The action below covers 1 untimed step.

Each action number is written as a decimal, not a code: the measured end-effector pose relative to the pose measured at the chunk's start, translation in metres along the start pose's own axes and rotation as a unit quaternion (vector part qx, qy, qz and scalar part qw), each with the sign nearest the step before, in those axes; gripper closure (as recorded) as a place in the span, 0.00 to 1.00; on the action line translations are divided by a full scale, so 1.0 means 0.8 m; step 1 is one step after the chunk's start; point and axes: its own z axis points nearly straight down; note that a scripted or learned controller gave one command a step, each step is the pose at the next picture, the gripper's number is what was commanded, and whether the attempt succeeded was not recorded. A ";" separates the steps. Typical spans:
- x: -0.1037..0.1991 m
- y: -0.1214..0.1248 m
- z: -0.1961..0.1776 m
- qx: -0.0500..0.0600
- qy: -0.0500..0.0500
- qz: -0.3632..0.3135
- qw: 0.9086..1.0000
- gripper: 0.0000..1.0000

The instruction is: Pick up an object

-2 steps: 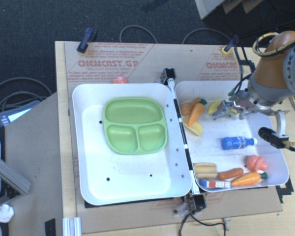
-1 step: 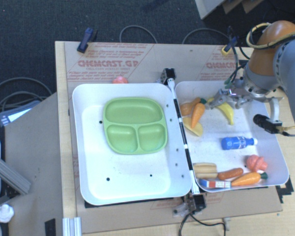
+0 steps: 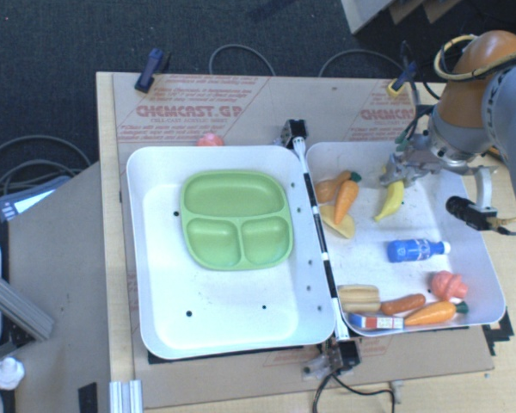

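Your target, the banana (image 3: 390, 200), lies near the right bin's (image 3: 492, 282) back edge, just right of a carrot (image 3: 345, 200). Light, stiff, slick plastic; pinch mid-curve. Claw (image 3: 404, 169) sits over its top end, grip state unclear.

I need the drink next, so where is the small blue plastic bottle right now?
The small blue plastic bottle lies on its side in the right-hand white bin, below the yellow banana, above the pink toy.
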 end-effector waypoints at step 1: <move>0.117 0.013 -0.114 0.000 0.002 0.000 1.000 1.00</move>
